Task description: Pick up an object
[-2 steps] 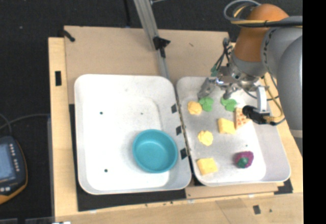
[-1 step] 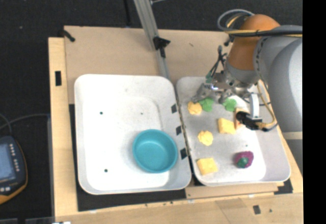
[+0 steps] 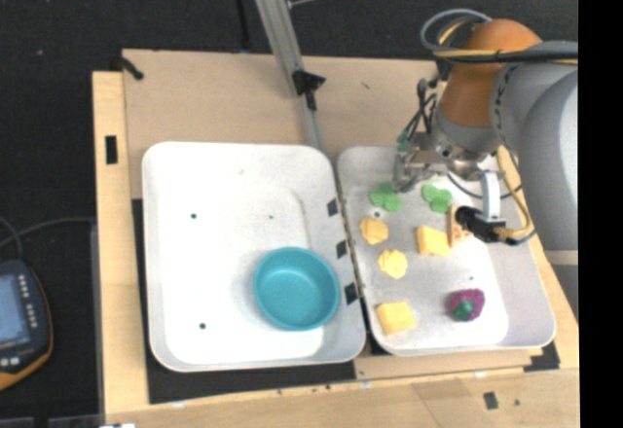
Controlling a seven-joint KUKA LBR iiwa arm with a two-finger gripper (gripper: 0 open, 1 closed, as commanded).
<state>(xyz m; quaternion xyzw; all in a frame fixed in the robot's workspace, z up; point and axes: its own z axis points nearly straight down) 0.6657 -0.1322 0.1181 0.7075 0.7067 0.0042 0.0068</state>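
Observation:
My gripper (image 3: 407,173) hangs over the back of the right bin (image 3: 526,319), under the orange wrist band. Its tip is just above a green piece (image 3: 385,199) and left of a second green piece (image 3: 437,196). Several yellow pieces lie in this bin: one at the left (image 3: 375,231), one in the middle (image 3: 393,264), a block (image 3: 433,241) and a larger block at the front (image 3: 394,317). A purple and green piece (image 3: 466,304) sits at the front right. A small red and yellow piece (image 3: 458,233) lies beside the block.
The left bin (image 3: 195,193) holds a blue bowl (image 3: 295,287) near its front right corner. A grey metal pole (image 3: 282,37) slants down from the top to the gap between the bins. Black cables (image 3: 496,222) hang by the wrist.

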